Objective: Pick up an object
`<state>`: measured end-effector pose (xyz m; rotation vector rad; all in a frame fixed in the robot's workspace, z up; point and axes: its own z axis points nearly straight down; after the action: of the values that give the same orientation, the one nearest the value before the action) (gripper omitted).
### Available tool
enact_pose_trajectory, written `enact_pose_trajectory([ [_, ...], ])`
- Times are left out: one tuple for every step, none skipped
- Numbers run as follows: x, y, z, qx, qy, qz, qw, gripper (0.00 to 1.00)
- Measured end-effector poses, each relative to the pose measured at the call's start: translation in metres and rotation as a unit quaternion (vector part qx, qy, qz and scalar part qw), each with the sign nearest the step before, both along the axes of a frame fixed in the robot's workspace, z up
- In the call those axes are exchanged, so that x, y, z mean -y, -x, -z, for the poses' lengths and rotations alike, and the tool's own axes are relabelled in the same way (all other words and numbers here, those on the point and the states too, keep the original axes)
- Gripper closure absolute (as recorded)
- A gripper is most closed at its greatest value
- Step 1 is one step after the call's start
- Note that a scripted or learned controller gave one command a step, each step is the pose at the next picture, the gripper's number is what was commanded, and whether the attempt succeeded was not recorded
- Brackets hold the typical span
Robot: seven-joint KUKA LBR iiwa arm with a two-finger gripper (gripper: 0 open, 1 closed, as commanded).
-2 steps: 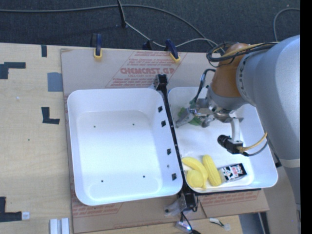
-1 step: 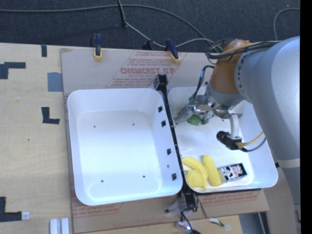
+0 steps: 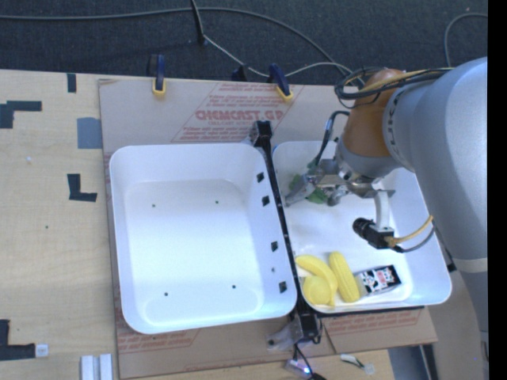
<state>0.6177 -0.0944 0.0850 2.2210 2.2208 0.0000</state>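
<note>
In the camera view my gripper (image 3: 310,190) is low in the far part of the right bin (image 3: 420,212), close to the wall between the bins. A small green object (image 3: 317,194) lies right at the gripper, partly hidden by it. Whether it is between the fingers I cannot make out. At the near end of that bin lie yellow banana-like pieces (image 3: 326,277) and a small black, white and red packet (image 3: 377,279).
The left bin (image 3: 135,172) sits beside the right one, with black clips along the shared wall (image 3: 275,212). Both bins rest on a cardboard sheet (image 3: 222,113) held by blue-yellow clamps. Cables run over the dark floor behind.
</note>
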Motion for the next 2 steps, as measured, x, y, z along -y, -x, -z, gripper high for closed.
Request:
enact_pose_trajectory([
  [0.0136,-0.0071,-0.0002,0.000,-0.0002,0.000,1.0000,0.00],
  [0.0095,-0.0027,-0.0001,0.000,0.0001,0.000,1.0000,0.00],
])
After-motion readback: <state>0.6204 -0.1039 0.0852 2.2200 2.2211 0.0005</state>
